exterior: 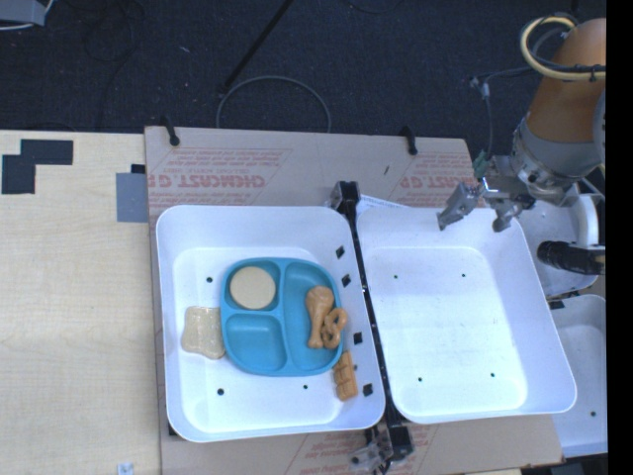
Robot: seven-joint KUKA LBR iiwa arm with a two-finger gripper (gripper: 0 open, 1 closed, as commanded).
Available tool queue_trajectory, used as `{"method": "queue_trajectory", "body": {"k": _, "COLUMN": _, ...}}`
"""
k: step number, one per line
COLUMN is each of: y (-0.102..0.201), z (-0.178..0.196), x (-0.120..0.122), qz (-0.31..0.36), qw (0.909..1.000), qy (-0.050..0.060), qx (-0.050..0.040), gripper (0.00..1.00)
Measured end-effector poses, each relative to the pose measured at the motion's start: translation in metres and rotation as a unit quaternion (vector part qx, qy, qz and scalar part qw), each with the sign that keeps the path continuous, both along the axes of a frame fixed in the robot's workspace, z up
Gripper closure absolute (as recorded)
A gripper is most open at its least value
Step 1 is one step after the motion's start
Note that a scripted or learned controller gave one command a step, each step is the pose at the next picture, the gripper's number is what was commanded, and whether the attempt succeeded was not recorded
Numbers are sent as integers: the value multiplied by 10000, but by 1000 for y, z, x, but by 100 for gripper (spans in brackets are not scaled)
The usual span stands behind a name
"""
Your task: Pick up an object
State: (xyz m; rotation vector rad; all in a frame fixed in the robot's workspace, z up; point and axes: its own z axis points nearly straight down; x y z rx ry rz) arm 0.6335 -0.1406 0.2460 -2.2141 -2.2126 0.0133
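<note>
Gripper (481,210), fingers spread wide and empty, hangs over right bin's (554,364) far edge, well apart from pretzel (324,317) in left bin (178,394).

blue tray (259,349) crowds left bin (188,414); right bin (465,325) open

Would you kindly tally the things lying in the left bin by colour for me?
Blue: 1, the tray
Tan: 4, the round piece, the pretzel, the flat piece, the small piece
Total: 5
</note>
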Motion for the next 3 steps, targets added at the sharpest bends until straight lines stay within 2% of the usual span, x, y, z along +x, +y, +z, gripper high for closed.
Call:
{"method": "queue_trajectory", "body": {"k": 1, "y": 0, "z": 8, "x": 2, "qz": 7, "qw": 10000, "qy": -67, "qx": -11, "gripper": 0}}
{"method": "queue_trajectory", "body": {"k": 2, "y": 3, "z": -41, "x": -7, "qz": 5, "qw": 10000, "qy": -40, "qx": -6, "gripper": 0}}
{"method": "queue_trajectory", "body": {"k": 3, "y": -4, "z": -88, "x": -5, "qz": 3, "qw": 10000, "qy": -45, "qx": -8, "gripper": 0}}
